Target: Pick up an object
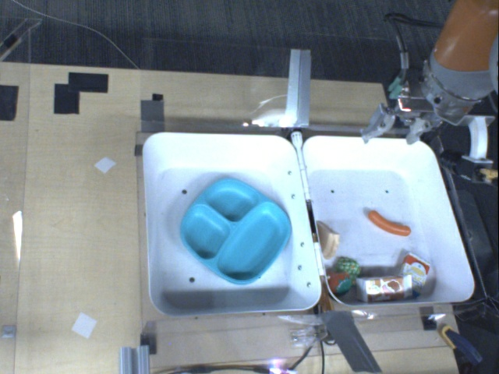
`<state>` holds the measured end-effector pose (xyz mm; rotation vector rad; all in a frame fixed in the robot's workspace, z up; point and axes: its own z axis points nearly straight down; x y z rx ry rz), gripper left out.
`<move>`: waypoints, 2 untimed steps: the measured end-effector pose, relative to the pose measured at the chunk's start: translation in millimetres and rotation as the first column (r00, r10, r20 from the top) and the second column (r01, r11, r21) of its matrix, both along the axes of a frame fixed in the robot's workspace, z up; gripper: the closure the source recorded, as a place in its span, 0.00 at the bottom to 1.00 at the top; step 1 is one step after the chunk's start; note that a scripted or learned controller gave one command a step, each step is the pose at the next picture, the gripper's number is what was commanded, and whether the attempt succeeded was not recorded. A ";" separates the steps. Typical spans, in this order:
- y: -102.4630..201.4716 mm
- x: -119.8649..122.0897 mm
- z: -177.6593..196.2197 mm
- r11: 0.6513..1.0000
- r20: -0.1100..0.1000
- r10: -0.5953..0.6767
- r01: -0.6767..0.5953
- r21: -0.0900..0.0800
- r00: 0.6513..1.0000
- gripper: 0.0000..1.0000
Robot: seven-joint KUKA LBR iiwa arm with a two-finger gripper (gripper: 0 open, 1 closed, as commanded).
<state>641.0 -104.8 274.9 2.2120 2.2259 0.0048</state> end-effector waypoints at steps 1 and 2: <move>-38.1 -45.2 -93.6 0.981 -0.003 -0.194 0.194 0.001 0.981 0.00; -52.3 -70.1 -186.4 0.989 0.006 -0.150 0.150 0.000 0.989 0.00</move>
